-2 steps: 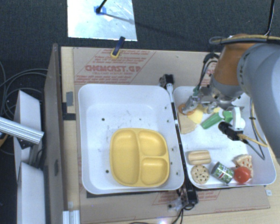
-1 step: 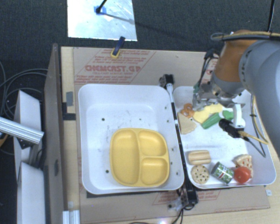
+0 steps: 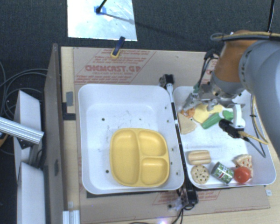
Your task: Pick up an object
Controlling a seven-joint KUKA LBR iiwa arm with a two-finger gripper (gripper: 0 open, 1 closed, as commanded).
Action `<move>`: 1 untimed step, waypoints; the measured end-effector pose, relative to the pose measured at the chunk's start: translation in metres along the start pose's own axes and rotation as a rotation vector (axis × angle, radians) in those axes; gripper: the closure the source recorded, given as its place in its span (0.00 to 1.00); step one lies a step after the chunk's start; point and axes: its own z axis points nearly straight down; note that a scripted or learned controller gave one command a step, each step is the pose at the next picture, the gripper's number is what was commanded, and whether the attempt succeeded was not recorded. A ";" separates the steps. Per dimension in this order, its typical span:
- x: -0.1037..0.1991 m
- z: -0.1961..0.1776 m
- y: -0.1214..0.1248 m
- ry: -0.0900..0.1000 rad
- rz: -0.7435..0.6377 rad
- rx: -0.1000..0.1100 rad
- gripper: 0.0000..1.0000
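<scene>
Grey two-finger gripper [image 3: 194,101] lowered into the right shallow white plastic bin [image 3: 266,174], among a pale yellow flat piece [image 3: 201,112] and green cylinder [image 3: 211,121]; jaw state cannot be told. No object appears lifted; the pick remains outstanding.

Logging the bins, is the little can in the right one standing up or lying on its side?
Lying on its side. The can shows its green label along its length, one round end facing left, between the cookie and the tomato.
</scene>
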 end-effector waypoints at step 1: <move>-0.003 0.015 -0.034 -0.004 0.006 0.006 0.00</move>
